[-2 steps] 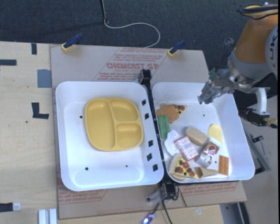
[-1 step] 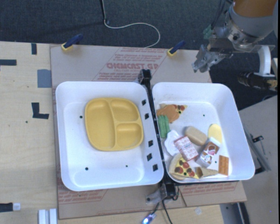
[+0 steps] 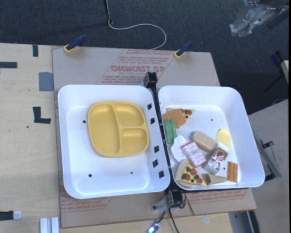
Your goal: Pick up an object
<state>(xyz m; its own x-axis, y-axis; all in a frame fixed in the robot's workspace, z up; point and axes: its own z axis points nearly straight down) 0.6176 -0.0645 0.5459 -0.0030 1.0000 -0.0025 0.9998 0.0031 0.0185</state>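
The toy food [image 3: 200, 154] lies heaped at the right bin's [image 3: 242, 108] lower centre, pieces touching and overlapping. A grab there may snag two or slip. The gripper [image 3: 250, 18] hangs at upper right, far off; its opening I cannot tell.

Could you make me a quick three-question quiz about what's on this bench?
1. True or false: the yellow divided plate lies in the left bin.
2. Which bin holds the toy pizza slice?
3. Where is the gripper: A) over the plate, B) off the bins at upper right, C) in the right bin?

Key: 1 true; 2 the right bin; 3 B.
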